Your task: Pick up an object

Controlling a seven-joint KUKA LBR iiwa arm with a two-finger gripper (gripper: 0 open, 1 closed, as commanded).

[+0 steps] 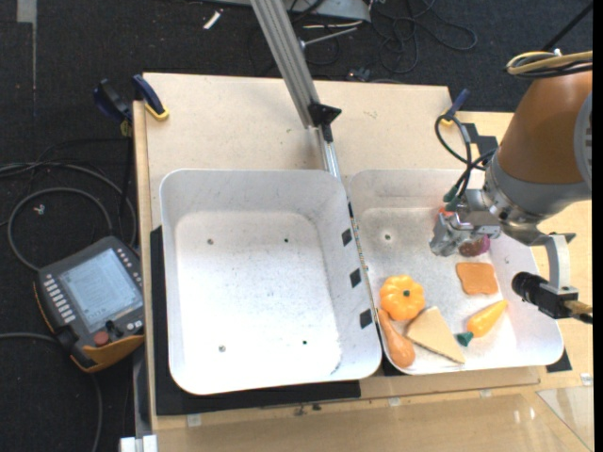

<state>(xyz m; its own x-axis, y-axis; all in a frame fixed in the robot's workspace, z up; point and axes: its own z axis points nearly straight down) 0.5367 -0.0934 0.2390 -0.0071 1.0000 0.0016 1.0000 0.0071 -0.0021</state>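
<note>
1. Objects for picking lie in the right bin (396,191): a small orange pumpkin (403,297), a tan wedge (436,333) like a slice of cheese or bread, an orange carrot-like piece (398,344), an orange-brown square slab (477,277), a yellow-orange pepper-like piece (486,317) with a green tip, and a dark reddish-purple item (474,247).
2. The pumpkin sits near the bin's left wall, touching the upper edge of the tan wedge; the carrot-like piece lies just below-left of it, along the wedge's left side.
3. The square slab rests to the right of the pumpkin, apart from it, with the pepper-like piece just below it near the bin's lower right corner.
4. The reddish-purple item is just above the slab and is mostly hidden under the gripper (450,236), so what it is cannot be told.
5. The left bin (254,281) adjoins the right one along their shared edge.
6. The grey arm (551,144) with its orange band comes in from the right and covers the right bin's upper right part.
7. The gripper hangs low over the bin floor beside the reddish-purple item, touching or nearly touching it; whether it is spread or closed cannot be told, nor whether anything is between its tips.
</note>
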